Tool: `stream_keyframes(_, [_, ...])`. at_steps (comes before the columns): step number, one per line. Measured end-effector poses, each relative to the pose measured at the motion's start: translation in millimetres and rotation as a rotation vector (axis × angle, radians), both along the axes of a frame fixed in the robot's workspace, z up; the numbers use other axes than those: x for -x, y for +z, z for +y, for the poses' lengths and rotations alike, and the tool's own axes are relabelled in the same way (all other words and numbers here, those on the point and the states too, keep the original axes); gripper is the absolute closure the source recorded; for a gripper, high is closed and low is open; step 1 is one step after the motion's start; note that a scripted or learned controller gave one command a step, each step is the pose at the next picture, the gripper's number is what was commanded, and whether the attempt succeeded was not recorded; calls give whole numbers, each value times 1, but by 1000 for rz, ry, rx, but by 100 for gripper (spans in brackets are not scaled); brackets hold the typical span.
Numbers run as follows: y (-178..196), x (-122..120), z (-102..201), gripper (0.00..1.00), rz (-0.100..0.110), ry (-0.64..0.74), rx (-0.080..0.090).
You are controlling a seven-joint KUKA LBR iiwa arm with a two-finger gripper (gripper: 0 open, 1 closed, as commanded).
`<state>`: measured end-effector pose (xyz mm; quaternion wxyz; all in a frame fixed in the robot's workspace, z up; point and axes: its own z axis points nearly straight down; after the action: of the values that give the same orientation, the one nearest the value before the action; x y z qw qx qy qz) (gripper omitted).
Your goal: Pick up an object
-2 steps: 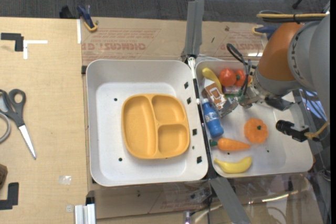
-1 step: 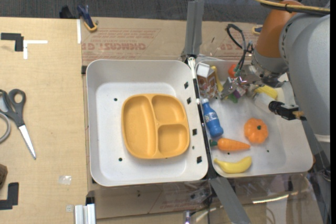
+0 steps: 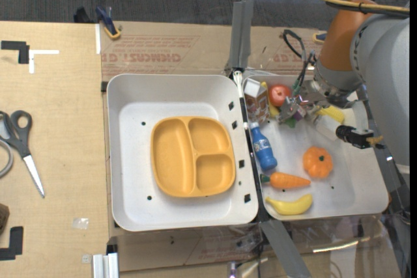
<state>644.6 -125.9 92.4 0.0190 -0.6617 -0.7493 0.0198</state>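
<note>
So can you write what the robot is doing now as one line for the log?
gripper low in right bin near apple | hold: not visible | left bin: yellow plate | pick: not yet done

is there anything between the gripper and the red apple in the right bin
Nothing visible. The gripper sits low at the back of the right bin, and the red apple lies just to its left with bare bin floor between them.

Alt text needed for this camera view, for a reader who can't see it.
A grey arm with its gripper low in the right bin, among a red apple, blue bottle, carrot, banana and orange pumpkin. The left bin holds a yellow divided plate.
</note>
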Motion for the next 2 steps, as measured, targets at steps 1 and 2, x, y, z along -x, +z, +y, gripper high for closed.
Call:
stream_keyframes(1, [105,-15,67,100,-57,-29,-2])
stream_keyframes(2, [183,-15,84,100,-55,-191,3])
